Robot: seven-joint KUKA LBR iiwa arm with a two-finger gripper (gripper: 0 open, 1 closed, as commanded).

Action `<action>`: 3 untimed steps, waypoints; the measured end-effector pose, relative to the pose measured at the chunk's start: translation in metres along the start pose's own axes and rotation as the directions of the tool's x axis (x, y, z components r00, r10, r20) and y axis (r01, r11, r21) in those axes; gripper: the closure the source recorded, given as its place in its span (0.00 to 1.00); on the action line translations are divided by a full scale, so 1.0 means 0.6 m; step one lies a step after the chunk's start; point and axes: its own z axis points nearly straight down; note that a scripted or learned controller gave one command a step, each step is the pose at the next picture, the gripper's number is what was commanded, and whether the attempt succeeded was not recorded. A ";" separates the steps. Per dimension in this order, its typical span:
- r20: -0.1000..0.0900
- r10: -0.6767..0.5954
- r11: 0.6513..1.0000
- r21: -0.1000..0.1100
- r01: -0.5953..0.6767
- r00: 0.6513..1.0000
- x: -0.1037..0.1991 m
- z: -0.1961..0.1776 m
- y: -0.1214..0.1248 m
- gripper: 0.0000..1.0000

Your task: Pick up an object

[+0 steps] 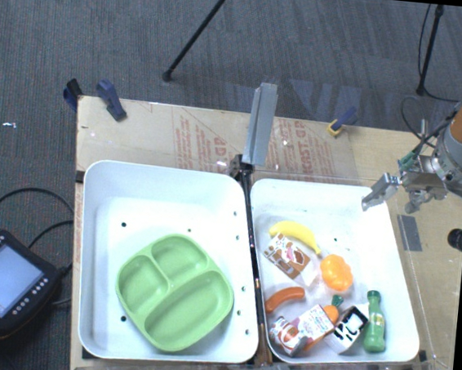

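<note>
Surface (178,138) is carrying two white bins side by side, with a grey post (260,126) standing at the far end of the seam between them. Left bin (104,183) is holding a green divided plate (175,292), lying flat toward its near side. Right bin (375,216) is holding all the small stuff, which is sitting in the half nearest the camera, away from the post: yellow banana (296,232), snack packet (289,258) just beside it, orange pepper (336,272), sausage (285,297), red-and-white carton (302,327), black-and-white box (350,326), green bottle (375,322).

Arm is reaching in over the right bin's far right corner. Claw (393,189) is hanging above that rim, well apart from the pile, fingers spread wide, nothing between them.

Best target, judging by spacing: the pepper. Probably light, hard plastic, rounded and somewhat slippery, so gripping across its widest middle looks right. The banana is also lying fairly free; pinching across its short width should work.

Hard to read: the carton, box and bottle are crowding each other, edges overlapping, labels too small. Arm's upper part is running out of frame.
</note>
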 end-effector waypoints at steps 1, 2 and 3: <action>-0.001 0.001 1.000 0.003 -0.001 1.000 0.044 0.174 -0.040 0.00; 0.001 -0.081 0.997 -0.001 0.081 0.997 0.059 0.146 0.013 0.00; -0.002 -0.107 0.994 0.001 0.107 0.994 -0.008 0.276 -0.072 0.00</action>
